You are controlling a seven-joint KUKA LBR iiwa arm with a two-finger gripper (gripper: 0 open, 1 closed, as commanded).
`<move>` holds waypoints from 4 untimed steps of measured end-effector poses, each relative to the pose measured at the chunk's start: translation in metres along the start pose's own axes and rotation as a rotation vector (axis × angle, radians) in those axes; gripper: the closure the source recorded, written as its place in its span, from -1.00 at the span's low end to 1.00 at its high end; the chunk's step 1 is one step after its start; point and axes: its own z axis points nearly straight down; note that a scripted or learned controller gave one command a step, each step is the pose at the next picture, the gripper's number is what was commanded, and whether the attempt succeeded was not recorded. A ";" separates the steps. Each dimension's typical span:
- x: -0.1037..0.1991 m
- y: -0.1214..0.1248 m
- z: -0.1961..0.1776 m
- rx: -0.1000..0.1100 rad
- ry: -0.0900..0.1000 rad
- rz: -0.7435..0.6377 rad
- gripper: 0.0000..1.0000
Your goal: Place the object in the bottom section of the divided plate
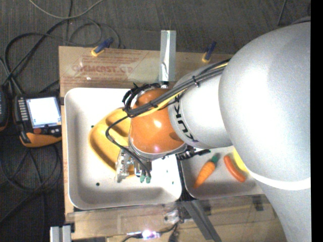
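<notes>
A yellow divided plate (107, 131) lies in the left white bin (81, 185), and the arm's orange wrist covers most of it. My gripper (133, 172) hangs below that wrist, over the plate's near edge and the bin floor. What, if anything, it carries is hidden by its own body. In the right bin (217, 189) a toy carrot (206, 171) with a green top lies slanted. Beside the carrot lies an orange-red piece (234, 168), partly under the arm.
The big grey arm body covers the right bin's upper part. A wooden board (101, 67) lies behind the bins with a metal post (167, 54). A handheld screen unit (39, 116) sits left of the bench among cables.
</notes>
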 end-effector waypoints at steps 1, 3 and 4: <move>0.004 -0.002 0.007 0.007 0.014 -0.002 -1.00; 0.009 0.017 -0.032 0.019 0.027 -0.051 1.00; -0.091 -0.010 0.011 0.016 0.030 0.211 1.00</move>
